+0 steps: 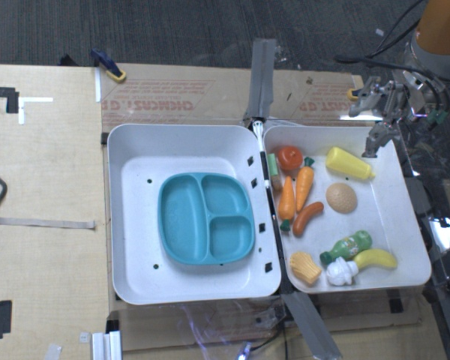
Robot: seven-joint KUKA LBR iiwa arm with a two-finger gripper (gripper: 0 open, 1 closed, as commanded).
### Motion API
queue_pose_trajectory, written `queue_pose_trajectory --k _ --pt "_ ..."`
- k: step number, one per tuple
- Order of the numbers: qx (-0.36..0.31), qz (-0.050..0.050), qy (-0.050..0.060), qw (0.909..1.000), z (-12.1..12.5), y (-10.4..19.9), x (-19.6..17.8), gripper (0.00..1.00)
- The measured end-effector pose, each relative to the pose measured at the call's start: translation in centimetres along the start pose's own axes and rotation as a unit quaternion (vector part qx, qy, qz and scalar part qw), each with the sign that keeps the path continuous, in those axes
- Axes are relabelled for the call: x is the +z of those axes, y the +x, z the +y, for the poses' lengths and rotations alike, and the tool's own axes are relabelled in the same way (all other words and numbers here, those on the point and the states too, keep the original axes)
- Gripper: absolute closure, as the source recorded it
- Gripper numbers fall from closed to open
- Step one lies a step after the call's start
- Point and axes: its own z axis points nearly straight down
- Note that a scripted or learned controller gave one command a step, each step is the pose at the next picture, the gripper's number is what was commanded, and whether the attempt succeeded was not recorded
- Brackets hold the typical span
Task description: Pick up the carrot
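The carrot lies in the right bin, near its left wall in the middle of the frame, touching a second, paler orange carrot-like piece, with a tomato just above and a sausage just below, so a grasp there looks crowded. The gripper hovers at the bin's upper right corner, well apart from the carrot and holding nothing. Cables and glare blur it, so how wide it stands I cannot tell.
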Motion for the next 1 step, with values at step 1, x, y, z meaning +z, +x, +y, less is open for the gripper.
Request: queue_pose_trajectory --k 1 --pt "0.001 0.000 -0.001 1.0000 5.32 2.14 10.70 0.00"
